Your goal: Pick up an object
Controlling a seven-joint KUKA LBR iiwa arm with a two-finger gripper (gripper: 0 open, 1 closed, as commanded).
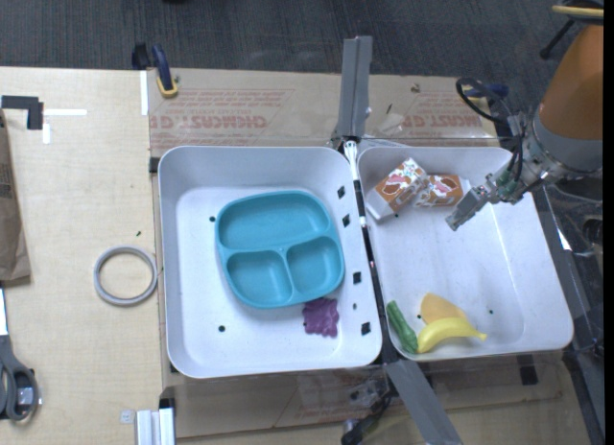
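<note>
The right bin (518, 270) holds a snack packet (414, 187) with orange and white wrapping at its far left, a yellow banana (449, 335) lying beside an orange piece (439, 307) at the near edge, and a green pod (401, 326) next to them. My gripper (464, 213) hangs over the far part of this bin, just right of the snack packet, pointing down and left with nothing visible between its fingers. In the left bin (187, 270) lies a blue divided plate (278, 248), with a purple bunch of grapes (321, 316) at its near right corner.
A grey divider post (353, 88) rises behind the gap between the bins. On the wooden bench to the left lie a tape ring (126, 274) and scissors (14, 386). Black cables (484, 96) sit behind the right bin.
</note>
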